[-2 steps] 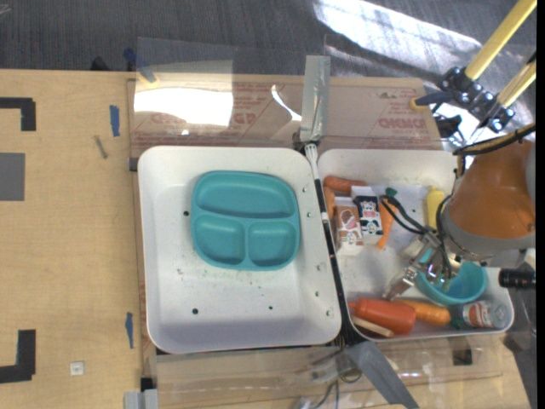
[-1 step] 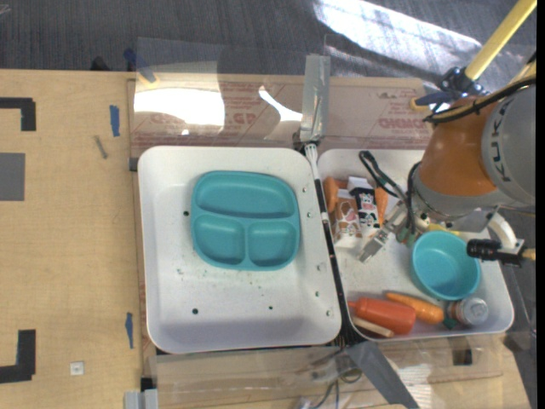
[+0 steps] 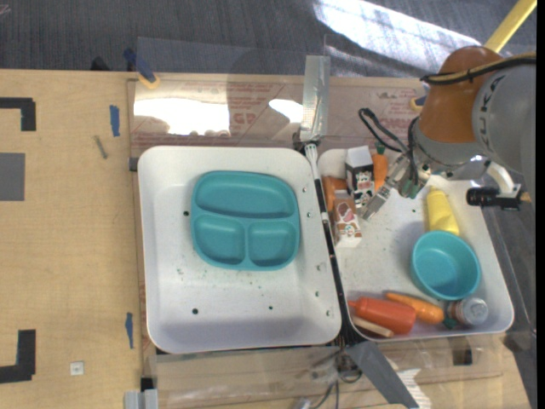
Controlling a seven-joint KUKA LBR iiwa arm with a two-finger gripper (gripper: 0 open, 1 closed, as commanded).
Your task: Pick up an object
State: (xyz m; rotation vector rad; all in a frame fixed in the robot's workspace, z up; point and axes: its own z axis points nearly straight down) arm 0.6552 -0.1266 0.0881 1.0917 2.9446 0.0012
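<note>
The right bin (image 3: 387, 254) holds several objects. A white and black carton (image 3: 360, 173) stands at its far left, and a red and white carton (image 3: 345, 218) lies just in front of it. A yellow bottle (image 3: 441, 211) lies by a teal bowl (image 3: 444, 265). An orange carrot (image 3: 415, 305), a red-orange piece (image 3: 383, 315) and a small jar (image 3: 471, 312) lie along the near wall. My gripper (image 3: 379, 196) reaches down from the right. It hangs low beside the two cartons, and its tip is close to the red and white one.
The left bin (image 3: 170, 296) holds a teal divided plate (image 3: 246, 220). A raised divider (image 3: 328, 245) separates the bins. The grey arm with its orange band (image 3: 456, 109) covers the right bin's far right corner. Black cables (image 3: 379, 130) loop near the wrist.
</note>
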